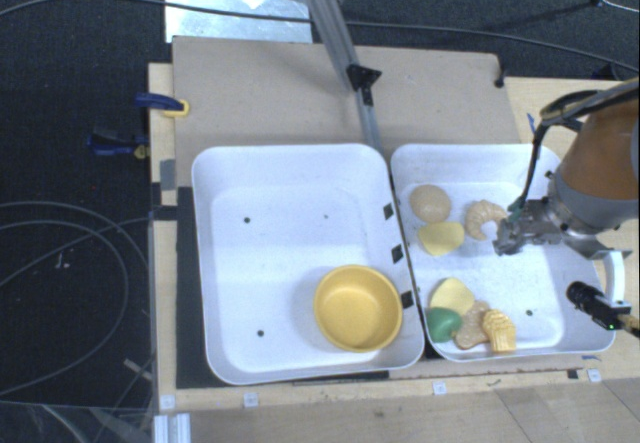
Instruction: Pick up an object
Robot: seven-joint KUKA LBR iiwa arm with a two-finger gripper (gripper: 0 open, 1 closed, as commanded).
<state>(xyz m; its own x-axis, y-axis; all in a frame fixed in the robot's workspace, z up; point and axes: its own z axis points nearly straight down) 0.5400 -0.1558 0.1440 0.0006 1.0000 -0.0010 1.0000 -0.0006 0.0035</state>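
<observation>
Yellow bowl (358,307) is sitting low in the left bin (240,181). Right bin (545,316) is holding small food pieces. Arm's hand (508,234) is hovering just beside the tan curved piece (483,217); grip state cannot be told.

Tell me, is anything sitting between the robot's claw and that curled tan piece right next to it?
Nothing visible does. The end effector sits in the right bin, just right of the curled tan piece, with no other item between them. The round beige item and the pale yellow piece lie beyond it, to the left.
</observation>
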